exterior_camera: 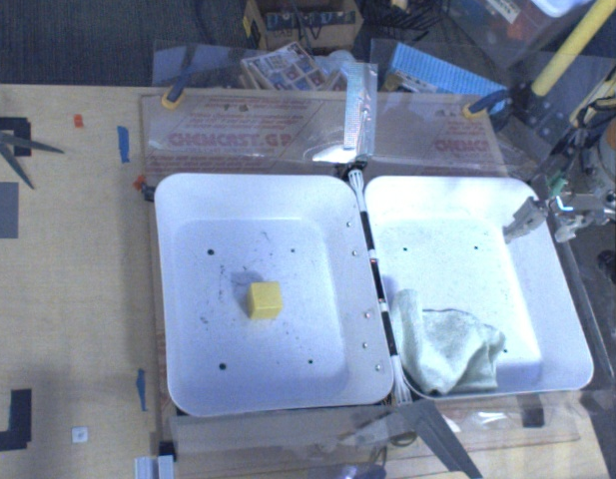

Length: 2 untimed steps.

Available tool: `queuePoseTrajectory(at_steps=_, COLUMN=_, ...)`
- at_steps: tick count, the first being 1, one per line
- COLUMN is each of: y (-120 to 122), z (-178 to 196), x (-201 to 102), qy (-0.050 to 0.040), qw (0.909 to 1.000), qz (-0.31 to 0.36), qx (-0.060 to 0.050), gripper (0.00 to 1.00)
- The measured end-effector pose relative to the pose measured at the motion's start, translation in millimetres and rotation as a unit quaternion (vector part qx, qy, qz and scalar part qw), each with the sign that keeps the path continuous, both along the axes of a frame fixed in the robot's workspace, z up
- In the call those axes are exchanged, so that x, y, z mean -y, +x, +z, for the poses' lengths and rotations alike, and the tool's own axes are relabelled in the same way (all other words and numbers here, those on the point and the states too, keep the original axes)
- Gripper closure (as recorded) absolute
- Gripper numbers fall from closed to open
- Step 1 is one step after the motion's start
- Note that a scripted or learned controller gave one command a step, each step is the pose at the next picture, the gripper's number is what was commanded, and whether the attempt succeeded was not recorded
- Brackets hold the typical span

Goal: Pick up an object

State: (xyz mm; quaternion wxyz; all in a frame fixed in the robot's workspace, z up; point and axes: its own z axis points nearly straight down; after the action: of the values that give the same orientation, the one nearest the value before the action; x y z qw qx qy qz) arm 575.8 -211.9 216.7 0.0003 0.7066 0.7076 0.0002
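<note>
Left white bin (178, 218), yellow block (266, 300) well apart from gripper (532, 218), finger state unclear

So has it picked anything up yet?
Nothing looks picked up yet. The yellow block lies in the left bin and the crumpled cloth in the right bin. The gripper sits at the right bin's edge; choosing, reaching and grasping all remain.

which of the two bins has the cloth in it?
The right bin: a crumpled white cloth lies in its near left corner. The left bin holds a yellow block instead.
</note>
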Motion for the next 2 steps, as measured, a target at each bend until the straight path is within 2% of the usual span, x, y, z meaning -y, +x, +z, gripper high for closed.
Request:
queuePoseTrajectory(at_steps=1, y=27.4, z=-116.8, x=-41.9, qy=0.0003, qw=0.9972, qz=-0.075, qx=0.0, gripper=0.0)
queuePoseTrajectory(at_steps=2, y=88.1, z=-129.3, x=-11.7, qy=-0.0011, qw=0.9052, qz=-0.425, qx=-0.011, gripper=0.0)
